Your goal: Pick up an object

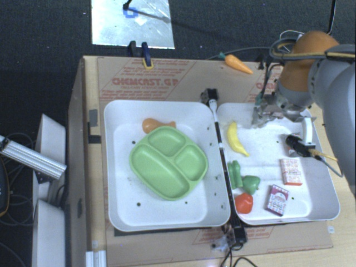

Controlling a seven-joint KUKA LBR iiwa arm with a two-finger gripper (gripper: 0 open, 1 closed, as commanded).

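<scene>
My gripper (261, 119) hangs over the far part of the right bin (325, 196), pointing down at bare white floor. A yellow banana (236, 139) lies just left of it and a little nearer, apart from it. Further toward the front lie a green pepper (240, 177) and a red tomato (243, 203) along the bin's left wall. A pale pink box (291, 171) and a dark red box (277, 199) sit at the front right. Nothing shows between the gripper's tips.
The left bin (118, 149) holds a green divided plate (168, 161), with an orange drumstick-like toy (153, 125) behind it. An orange carrot (238, 63) lies on the cardboard behind the bins. The grey arm (334, 88) crosses the right bin's far right corner.
</scene>
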